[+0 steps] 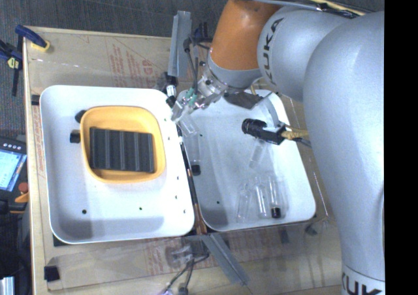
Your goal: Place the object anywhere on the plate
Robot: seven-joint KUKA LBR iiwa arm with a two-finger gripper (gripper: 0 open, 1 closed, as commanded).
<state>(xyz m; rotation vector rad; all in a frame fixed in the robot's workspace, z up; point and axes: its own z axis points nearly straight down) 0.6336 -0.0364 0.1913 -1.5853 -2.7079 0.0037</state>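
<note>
A yellow plate (124,119) with a dark ridged centre lies in the left white bin (111,222). Several clear plastic tubes (258,197) lie in the right white bin (300,189), towards its near side, one of them with a black end (275,211). Another clear tube (256,154) lies nearer the middle of that bin. My gripper (184,109) hangs over the far left corner of the right bin, close to the wall between the two bins and just right of the plate. A clear tube-like piece (189,136) shows just below it; whether it is held is unclear.
The grey arm with its orange band (243,32) covers the far right part of the right bin. A small dark piece (196,170) sits by the divide between the bins. Small black bits (76,136) show at the plate's left edge.
</note>
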